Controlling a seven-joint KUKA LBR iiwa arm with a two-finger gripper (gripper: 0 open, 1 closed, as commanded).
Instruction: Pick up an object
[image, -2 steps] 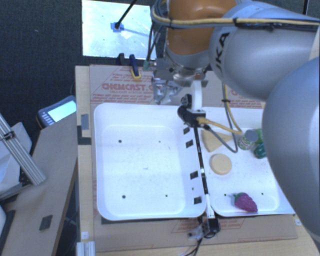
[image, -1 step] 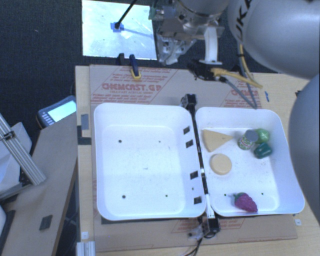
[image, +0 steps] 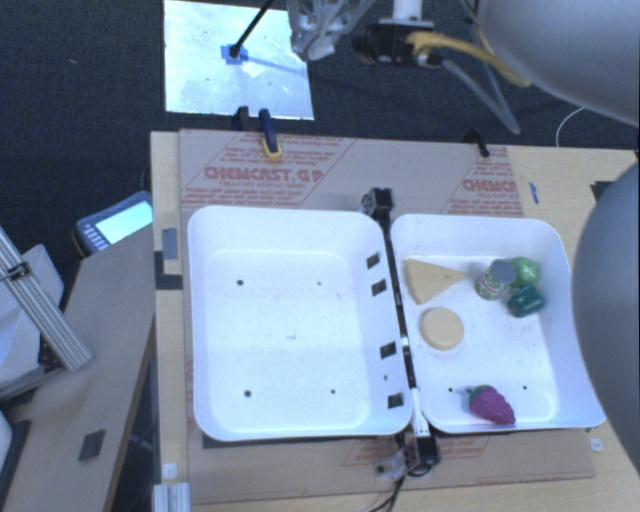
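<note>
The right bin holds several small objects. A pale yellow wedge lies near its back left, with a round tan disc just in front of it. At the back right a greyish can, a light green piece and a dark green piece sit bunched together. A purple berry-like cluster rests by the front wall. My gripper hangs high at the top of the view, beyond the bench's far edge and well away from both bins.
The left bin sits beside the right one, with a black clip strip along the shared wall. A grey arm link covers the right edge. A metal sheet lies on the floor behind the bench.
</note>
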